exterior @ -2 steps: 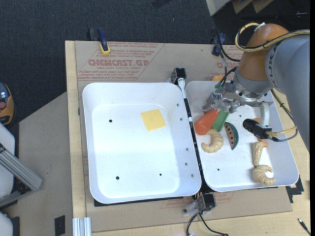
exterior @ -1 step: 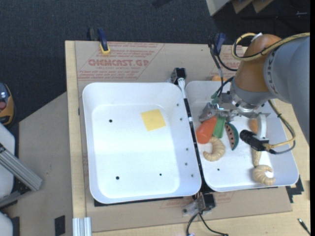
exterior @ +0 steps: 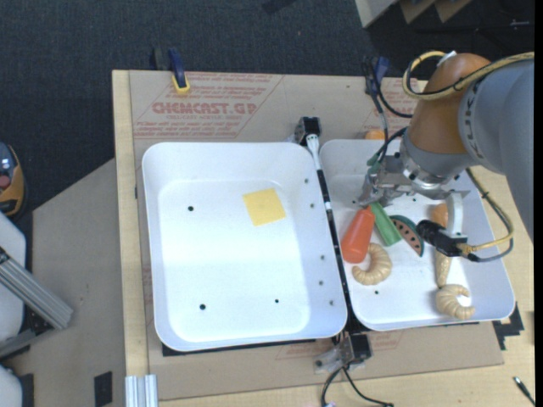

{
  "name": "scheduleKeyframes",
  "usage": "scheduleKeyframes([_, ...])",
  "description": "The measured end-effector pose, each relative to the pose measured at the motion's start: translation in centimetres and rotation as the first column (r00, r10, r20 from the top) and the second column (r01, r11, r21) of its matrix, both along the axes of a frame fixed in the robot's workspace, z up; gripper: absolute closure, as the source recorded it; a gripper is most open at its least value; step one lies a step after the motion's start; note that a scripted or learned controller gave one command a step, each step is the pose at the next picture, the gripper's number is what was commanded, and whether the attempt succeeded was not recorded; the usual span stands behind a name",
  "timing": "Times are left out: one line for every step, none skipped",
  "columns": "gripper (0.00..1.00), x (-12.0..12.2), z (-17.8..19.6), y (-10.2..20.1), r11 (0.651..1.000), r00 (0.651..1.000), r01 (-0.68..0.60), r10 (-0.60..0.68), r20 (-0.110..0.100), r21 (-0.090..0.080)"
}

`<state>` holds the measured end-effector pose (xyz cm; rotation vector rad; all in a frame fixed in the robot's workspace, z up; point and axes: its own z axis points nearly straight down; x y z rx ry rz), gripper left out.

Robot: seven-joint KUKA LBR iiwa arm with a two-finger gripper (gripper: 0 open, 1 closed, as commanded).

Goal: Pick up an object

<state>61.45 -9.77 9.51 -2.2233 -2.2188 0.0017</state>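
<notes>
1. Gripper. My gripper (exterior: 376,195) hangs over the upper left part of the right bin (exterior: 407,316), right of the frame's centre. My arm enters from the upper right of the frame. From this view I cannot tell whether the gripper is wide or narrow.

2. Nearest objects. An orange-red carrot (exterior: 356,236) lies tilted just below the gripper, with its upper end pointing toward it. A green piece (exterior: 387,228) lies just right of the carrot, also tilted, and its upper end is the object closest to the gripper. Whether the gripper touches either cannot be told.

3. Further objects, right bin. A watermelon slice (exterior: 411,236) lies just right of the green piece. 1 croissant (exterior: 373,266) lies below the carrot, at its lower end. A 2nd croissant (exterior: 452,300) lies in the lower right of the bin, with a pale tan piece (exterior: 442,267) just above it.

4. Left bin. The left bin (exterior: 221,278) meets the right bin along the frame's centre line. It holds 1 yellow square (exterior: 264,206) in its upper middle, well apart from the gripper.

5. Bench. Both bins rest on a brown board (exterior: 212,108) with red lettering at the upper left.
</notes>
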Motion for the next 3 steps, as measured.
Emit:
scheduleKeyframes([1.0,3.4,9.6,3.9,1.0,1.0,-0.007,0.007,0.013,0.0])
scheduleKeyframes([1.0,4.6,12.3,7.1,1.0,1.0,-0.006,0.006,0.008,0.001])
scheduleKeyframes([1.0,5.3,12.9,9.1,1.0,1.0,-0.005,0.005,0.005,0.0])
